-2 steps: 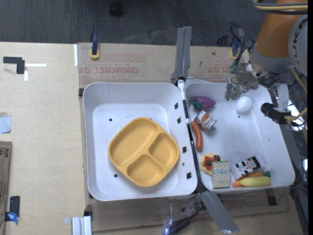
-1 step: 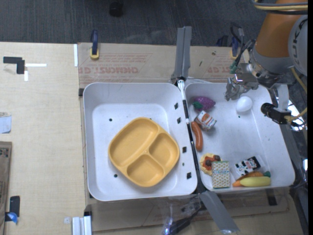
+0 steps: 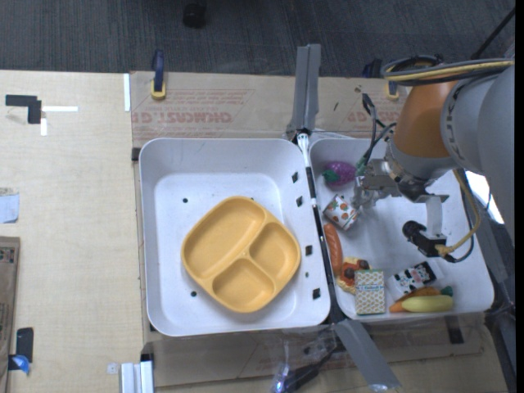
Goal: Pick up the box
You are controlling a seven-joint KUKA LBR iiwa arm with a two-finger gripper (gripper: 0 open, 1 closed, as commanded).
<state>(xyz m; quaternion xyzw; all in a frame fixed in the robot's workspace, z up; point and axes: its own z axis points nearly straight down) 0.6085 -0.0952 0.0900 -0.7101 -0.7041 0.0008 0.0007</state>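
- The two white bins (image 3: 155,244) looked like smooth, faintly glossy plastic.
- The yellow divided tray (image 3: 240,255) in the left bin was matt, smooth plastic.
- The bench (image 3: 65,219) showed pale wood grain.
- The box (image 3: 370,291) near the right bin's front edge looked like printed cardboard.
- The arm (image 3: 483,121) was grey with a glossy orange band.

Colours in two white bins on a pale wood bench.
The left bin (image 3: 155,219) is white and holds a yellow-orange divided plate (image 3: 240,255). In the right white bin (image 3: 483,289) lie a white box (image 3: 341,212) with red and green spots, a magenta and green item (image 3: 338,172), a green speckled packet (image 3: 369,291) and a yellow banana (image 3: 426,303). The arm (image 3: 458,113) is grey with an orange band.
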